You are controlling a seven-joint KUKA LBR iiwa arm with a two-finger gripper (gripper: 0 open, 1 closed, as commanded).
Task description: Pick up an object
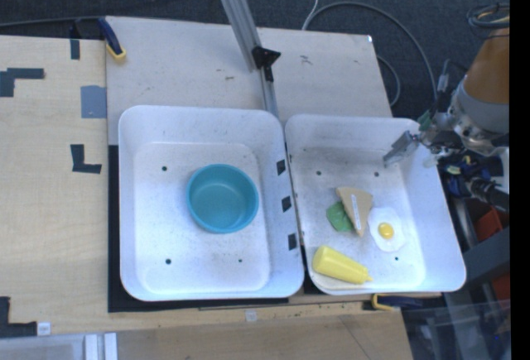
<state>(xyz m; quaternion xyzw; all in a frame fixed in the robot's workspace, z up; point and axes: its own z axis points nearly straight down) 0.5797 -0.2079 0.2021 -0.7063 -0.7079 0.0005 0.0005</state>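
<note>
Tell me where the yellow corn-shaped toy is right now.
The yellow corn-shaped toy lies in the right white bin, near its front-left corner, just below the green leaf-shaped piece and left of the toy fried egg.

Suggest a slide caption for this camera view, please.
Gripper poised over right bin of toy food; blue bowl in left bin.

Two white bins (137, 184), their floors speckled with dark flecks. Left bin — a teal-blue bowl (222, 198). Right bin (431, 209) — a yellow corn cob (339, 266), a tan wedge (357, 208) over a green piece (338, 218), and a fried egg (387, 232), white with yellow yolk. Arm (487, 89): grey, orange band.
</note>
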